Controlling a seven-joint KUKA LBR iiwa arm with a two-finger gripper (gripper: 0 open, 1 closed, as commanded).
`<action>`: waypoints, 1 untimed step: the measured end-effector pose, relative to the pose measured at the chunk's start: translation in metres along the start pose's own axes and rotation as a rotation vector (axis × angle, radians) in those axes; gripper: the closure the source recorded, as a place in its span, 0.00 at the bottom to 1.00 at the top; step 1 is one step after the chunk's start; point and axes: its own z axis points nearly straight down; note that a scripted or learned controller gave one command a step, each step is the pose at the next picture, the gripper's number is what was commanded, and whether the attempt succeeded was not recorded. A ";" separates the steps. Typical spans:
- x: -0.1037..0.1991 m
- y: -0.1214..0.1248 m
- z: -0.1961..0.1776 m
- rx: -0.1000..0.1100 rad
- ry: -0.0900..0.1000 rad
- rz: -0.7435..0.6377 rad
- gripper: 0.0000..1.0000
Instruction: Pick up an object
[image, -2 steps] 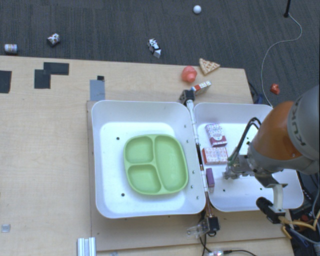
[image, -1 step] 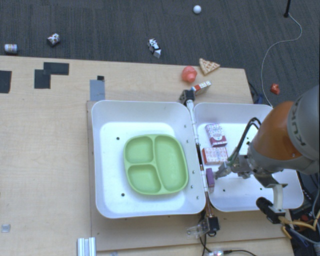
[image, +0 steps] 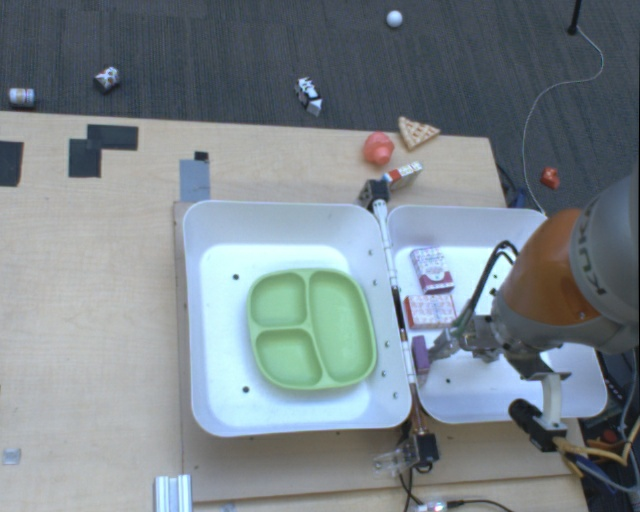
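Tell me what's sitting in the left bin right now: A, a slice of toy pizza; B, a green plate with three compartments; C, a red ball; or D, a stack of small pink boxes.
B: the green divided plate lies in the middle of the left bin, while the small pink boxes lie in the right bin.

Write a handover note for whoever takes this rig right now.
Hand: low in the right white bin, near its left wall; grasp can't be confirmed.
Things: two pink-and-white packets, upper and lower, plus a small purple block, all along that bin's left side. Green three-compartment plastic plate sits in the left white bin.
Done: nothing visibly lifted.
Left: grasp and raise one object.
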 end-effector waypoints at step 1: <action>0.000 0.002 -0.011 -0.006 0.000 -0.004 1.00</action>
